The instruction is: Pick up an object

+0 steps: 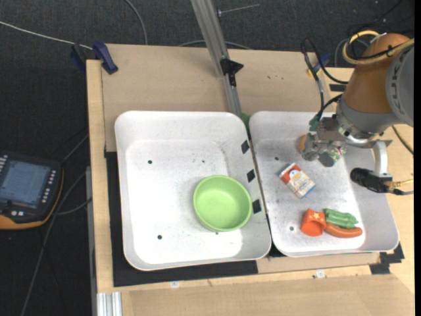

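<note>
Progress is judged slight: nothing is seen lifted. The gripper (320,151) hangs low in the right bin (276,127), near its far wall; whether the fingers are spread cannot be told. A small carton (297,180) lies just beside, with open floor around it.

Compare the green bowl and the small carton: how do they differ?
The green bowl sits in the left bin; the small carton is in the right bin, nearer the gripper. The bowl is round and plain light green; the carton is boxy, white with red and orange print. The bowl looks clearly larger than the carton. The bowl stands upright, opening up; the carton seems to lie askew. Both rest free on a bin floor.
</note>
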Controlling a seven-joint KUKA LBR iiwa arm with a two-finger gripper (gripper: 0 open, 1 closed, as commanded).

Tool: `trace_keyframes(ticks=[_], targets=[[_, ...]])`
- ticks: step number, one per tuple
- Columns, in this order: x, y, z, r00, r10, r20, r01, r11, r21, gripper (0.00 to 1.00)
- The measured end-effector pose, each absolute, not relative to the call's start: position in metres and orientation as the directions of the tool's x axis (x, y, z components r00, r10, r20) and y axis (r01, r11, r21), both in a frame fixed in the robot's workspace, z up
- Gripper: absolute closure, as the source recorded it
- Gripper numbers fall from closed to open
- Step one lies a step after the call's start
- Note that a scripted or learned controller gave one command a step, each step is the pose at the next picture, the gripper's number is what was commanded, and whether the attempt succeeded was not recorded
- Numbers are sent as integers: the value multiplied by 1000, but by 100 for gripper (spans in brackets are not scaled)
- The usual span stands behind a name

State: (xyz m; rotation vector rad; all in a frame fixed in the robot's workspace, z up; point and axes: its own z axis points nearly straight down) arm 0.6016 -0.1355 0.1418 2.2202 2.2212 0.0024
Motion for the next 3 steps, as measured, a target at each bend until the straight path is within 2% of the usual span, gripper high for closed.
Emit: trace_keyframes(ticks=[2,3], targets=[[601,-142,235,0,1000,-1,1000,0,5,100],[608,-84,243,-5,1000,1,1000,5,2,100]])
